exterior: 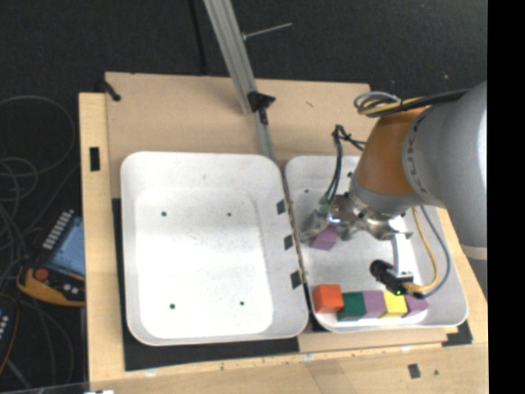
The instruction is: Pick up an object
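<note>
The gripper [326,224] sits low in the right bin [447,298] at a purple block [325,239], apparently to grasp it, though whether it grips is unclear, while other blocks [361,303] line the near wall.

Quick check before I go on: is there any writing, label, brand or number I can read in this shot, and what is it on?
No text can be read in this view.
Handheld controller on the floor left of the bench: its screen glows blue, and anything on it is too small and blurred to read.
Orange block, green block and yellow block along the right bin's near edge: plain faces, no marks.
Arm: no brand or number can be made out.
</note>
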Robot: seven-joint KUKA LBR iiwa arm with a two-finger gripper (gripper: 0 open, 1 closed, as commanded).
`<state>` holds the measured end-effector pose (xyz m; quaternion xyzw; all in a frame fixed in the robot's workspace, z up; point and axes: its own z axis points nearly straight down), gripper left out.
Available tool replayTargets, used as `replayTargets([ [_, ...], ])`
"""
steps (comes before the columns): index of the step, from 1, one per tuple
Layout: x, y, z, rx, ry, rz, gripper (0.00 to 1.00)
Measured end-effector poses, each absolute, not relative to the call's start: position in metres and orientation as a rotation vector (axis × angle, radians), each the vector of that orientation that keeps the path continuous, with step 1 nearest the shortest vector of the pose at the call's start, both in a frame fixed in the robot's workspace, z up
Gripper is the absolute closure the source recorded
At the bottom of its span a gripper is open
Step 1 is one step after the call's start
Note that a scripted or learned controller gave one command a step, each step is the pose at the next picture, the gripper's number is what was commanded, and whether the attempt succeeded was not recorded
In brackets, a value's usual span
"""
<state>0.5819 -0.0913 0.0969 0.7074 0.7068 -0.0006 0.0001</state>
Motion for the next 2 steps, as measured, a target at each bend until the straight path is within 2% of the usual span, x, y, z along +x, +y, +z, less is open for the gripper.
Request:
replayTargets([
  [1, 0.584, -0.092, 0.108, 2.224, 2.212, 0.004, 1.0],
  [2, 0.635, 0.006, 0.202, 2.206, 2.229, 0.015, 1.0],
])
